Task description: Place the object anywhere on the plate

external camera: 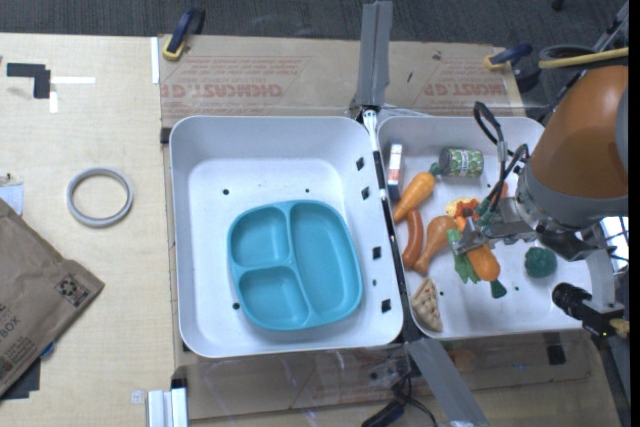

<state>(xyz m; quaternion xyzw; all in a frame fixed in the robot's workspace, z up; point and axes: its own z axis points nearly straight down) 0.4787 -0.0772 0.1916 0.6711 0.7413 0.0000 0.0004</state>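
The plate is a teal dish with three compartments, lying bare in the left bin, well to the left of the claw. The claw hangs low in the right bin over an orange carrot with green leaves; whether it pinches it cannot be told. Crowded beside it lie a sausage, another carrot, a green can and a green ball.

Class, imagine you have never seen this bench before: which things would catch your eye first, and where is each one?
The blue divided plate stands out most, lying alone in the left white bin. Next comes the jumble of toy food in the right bin: orange carrots, a green can, a pizza slice. The arm's orange band looms over that bin, its gripper down among the food.
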